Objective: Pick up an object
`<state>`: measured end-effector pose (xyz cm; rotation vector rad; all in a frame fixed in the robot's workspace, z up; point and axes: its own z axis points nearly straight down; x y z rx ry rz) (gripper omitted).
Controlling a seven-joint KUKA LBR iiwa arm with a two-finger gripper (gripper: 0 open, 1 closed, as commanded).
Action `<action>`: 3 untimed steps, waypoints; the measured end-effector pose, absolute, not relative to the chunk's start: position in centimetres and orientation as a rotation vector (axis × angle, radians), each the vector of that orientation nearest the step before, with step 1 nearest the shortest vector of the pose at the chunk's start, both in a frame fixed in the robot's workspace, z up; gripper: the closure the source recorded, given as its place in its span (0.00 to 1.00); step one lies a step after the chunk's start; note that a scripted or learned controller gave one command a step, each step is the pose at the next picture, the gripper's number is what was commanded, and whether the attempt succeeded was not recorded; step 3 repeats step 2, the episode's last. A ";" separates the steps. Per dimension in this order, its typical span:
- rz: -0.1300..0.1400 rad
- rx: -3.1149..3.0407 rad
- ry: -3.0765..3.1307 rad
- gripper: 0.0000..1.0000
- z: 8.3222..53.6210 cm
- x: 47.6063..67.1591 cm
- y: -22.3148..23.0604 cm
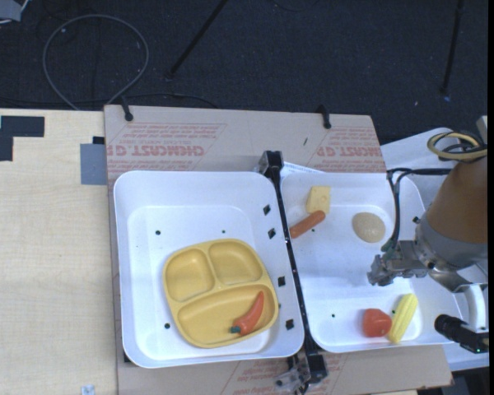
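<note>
The gripper (384,270) hangs low over the right bin (337,327), apart from every object; whether it is open or closed cannot be told. Near it lie a red piece (376,322) touching a corn cob (404,317), a beige round (368,226), a cheese wedge (318,199) and a sausage (307,224). The left bin (140,220) bears a yellow tray (189,278) with a chili (250,314). The cardboard (230,142) reads "CHEMCRZT", upside down

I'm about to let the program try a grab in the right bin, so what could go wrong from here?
1. The gripper sits over bare bin floor between the round beige item and the red piece, so closing there may catch nothing.
2. The red piece touches the corn cob; reaching for one may nudge the other.
3. The hot dog lies close to the divider, leaving little finger room.
</note>
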<state>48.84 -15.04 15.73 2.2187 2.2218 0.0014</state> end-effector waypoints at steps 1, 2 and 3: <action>0.001 2.219 2.222 1.00 20.4 48.1 -15.3; 0.002 2.218 2.222 1.00 25.1 47.6 -14.6; 0.002 2.218 2.222 1.00 25.1 47.6 -14.6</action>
